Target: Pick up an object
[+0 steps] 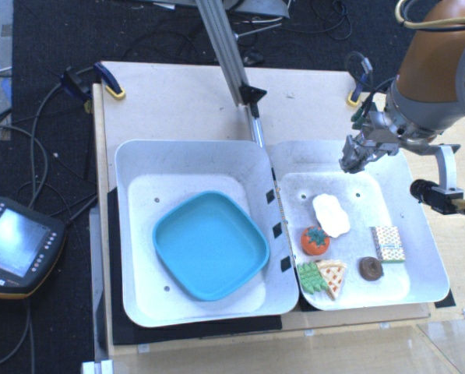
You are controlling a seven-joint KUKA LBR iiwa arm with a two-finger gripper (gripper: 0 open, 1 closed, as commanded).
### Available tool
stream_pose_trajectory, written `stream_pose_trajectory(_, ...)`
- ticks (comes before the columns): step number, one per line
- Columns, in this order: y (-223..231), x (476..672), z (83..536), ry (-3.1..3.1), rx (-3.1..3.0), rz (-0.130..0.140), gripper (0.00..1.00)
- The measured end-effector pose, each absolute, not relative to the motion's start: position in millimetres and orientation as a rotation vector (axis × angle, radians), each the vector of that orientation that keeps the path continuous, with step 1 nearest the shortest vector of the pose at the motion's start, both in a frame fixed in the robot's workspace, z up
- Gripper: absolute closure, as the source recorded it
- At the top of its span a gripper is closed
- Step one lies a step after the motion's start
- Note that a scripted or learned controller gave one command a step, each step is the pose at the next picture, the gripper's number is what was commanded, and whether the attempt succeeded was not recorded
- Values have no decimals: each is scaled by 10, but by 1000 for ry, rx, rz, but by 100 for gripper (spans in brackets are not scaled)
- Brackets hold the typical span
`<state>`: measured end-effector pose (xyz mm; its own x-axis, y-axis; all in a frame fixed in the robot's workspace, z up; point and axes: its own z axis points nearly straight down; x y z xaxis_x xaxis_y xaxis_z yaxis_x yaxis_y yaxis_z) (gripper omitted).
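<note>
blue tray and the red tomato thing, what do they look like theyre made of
Blue tray: probably moulded plastic, given its uniform colour, smooth semi-matte surface and rounded raised rim. Tomato: likely plastic or rubber toy food, with saturated red, a green top and a slight sheen; the view is too small to tell which.

A handheld control pendant (14, 244) lies on the dark floor (37, 45).

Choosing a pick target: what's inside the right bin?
The right bin holds a white lump, a toy tomato, a pizza slice, a brown round piece and a small patterned block. The gripper covers part of its far rim.
</note>
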<state>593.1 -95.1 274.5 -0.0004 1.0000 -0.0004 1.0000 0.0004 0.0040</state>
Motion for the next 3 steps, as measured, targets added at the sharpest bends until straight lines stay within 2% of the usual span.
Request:
stream_pose_trajectory(1, -346, 5893, 2733, 2228, 2216, 1, 100)
stream_pose_trajectory(3, 599, 5646, 2512, 2227, 2218, -1, 100)
